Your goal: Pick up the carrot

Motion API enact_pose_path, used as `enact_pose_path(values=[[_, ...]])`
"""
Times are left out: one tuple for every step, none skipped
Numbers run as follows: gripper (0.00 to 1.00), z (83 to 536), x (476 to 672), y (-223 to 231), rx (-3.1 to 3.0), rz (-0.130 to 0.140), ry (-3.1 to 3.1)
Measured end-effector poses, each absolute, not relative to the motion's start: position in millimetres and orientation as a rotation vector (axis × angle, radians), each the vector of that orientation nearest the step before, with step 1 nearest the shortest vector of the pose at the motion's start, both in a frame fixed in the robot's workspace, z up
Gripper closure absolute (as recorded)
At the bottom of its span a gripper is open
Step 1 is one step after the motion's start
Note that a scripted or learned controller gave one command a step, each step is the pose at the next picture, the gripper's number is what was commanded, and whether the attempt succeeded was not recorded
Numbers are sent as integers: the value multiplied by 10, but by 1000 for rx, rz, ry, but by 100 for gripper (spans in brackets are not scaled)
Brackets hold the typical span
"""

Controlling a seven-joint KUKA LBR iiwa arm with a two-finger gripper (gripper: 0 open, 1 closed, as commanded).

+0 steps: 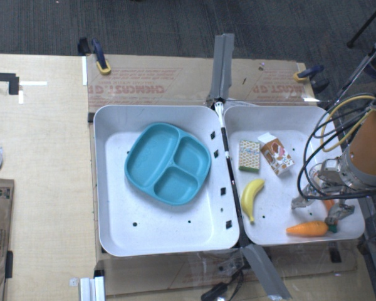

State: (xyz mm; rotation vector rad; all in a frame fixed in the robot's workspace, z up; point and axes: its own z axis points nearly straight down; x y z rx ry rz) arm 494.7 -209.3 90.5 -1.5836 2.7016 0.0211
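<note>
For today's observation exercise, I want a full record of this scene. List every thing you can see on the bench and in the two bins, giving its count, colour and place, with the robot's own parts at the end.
Bins: 2, white, side by side on the bench.
Divided plate: 1, turquoise, middle of the left bin.
Banana: 1, yellow, right bin, near its left wall.
Carrot: 1, orange, right bin, near its front edge, lying flat.
Small carton: 1, green and beige, right bin, towards the back.
Small box: 1, white with red-brown print, right bin, just right of the carton.
Clamps: 2, yellow and blue, on the cardboard behind the bins.
Arm: 1, grey with orange band, over the right bin's right side.
Gripper: 1, metal grey, just above the carrot.
</note>
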Motion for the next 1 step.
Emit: enact_pose_path(values=[[0, 900, 4816, -2038, -2111, 30, 2303]])
